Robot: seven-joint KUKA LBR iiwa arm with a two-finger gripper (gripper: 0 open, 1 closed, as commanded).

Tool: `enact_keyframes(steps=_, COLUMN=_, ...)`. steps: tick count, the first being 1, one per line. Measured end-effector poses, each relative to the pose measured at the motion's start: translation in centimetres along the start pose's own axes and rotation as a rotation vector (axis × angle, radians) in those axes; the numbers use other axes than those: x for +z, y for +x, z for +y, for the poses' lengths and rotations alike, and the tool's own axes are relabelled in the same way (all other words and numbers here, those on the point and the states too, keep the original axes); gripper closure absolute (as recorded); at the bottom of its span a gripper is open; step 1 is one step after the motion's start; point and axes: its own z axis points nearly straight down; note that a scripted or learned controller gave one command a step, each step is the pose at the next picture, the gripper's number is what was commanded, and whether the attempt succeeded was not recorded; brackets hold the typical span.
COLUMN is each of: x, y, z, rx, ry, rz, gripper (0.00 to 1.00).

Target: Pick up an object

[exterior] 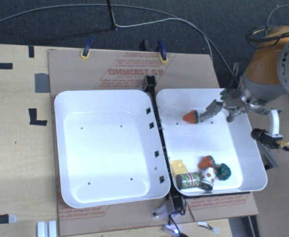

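A small red-orange fruit with a green end point(189, 116) lies in the right bin point(243, 147), near its back. My gripper point(218, 114) hangs just to the right of it, at the bin's back right. It is open, and its left finger point(207, 111) ends close beside the fruit's green end. Nothing sits between the fingers. Along the bin's front edge lie a yellow block point(177, 166), a green can on its side point(187, 180), a red-orange piece point(206, 161), a white and red piece point(208, 175) and a dark green lump point(224, 171).
The left bin point(65, 132) stands beside the right one, with a black divider with clips point(157, 132) between them. Both rest on a cardboard sheet point(129, 70) clamped at the back. A cable point(184, 23) arcs over the dark floor behind.
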Motion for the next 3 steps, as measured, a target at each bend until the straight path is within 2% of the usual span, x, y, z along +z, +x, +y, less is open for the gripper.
enact_keyframes(steps=1, x=11.0, y=0.7, z=5.2, rx=-0.001, ry=0.006, rz=0.001, gripper=0.0)
enact_keyframes(steps=2, x=10.5, y=4.5, z=6.7, rx=-0.003, ry=-0.001, rz=0.0, gripper=0.0)
enact_keyframes(steps=3, x=10.5, y=5.0, z=5.1, rx=0.0, ry=-0.002, rz=-0.001, gripper=0.0)
